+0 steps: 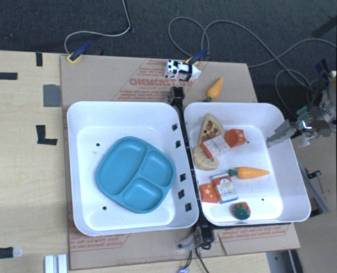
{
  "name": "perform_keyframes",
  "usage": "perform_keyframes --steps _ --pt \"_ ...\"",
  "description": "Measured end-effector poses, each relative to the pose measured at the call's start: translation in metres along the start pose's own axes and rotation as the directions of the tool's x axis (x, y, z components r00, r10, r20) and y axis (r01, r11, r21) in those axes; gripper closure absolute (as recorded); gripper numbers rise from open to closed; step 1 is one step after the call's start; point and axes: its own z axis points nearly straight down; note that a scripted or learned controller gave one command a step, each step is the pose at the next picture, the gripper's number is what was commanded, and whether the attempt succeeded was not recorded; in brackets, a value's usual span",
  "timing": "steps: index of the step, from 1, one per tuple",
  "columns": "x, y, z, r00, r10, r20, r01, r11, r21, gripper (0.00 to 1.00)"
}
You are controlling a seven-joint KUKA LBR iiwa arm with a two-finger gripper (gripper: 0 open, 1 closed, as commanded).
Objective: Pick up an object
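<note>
Grey metal gripper (298, 131) hovering over right white bin's (282, 206) right edge, finger state unclear. Orange plastic carrot (249, 173) lying near that edge; blue divided plate (135, 173) sitting in left bin (80, 209).

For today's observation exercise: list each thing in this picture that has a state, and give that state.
Blue divided plate: flat in left bin.
Toy carrot: on its side, right bin.
Pizza slice: flat.
Small carton: lying down.
Gripper: over right bin's edge.
</note>
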Motion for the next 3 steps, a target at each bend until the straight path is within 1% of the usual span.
perform_keyframes --steps 1,2,3 --pt "0.005 0.045 0.157 1.0 -0.001 -0.002 0.001 1.0 0.005 0.0" --pt "0.06 0.105 0.19 1.0 -0.002 0.002 0.002 1.0 -0.011 0.0" --pt "0.078 0.123 0.19 1.0 0.006 0.009 -0.006 1.0 -0.002 0.0"
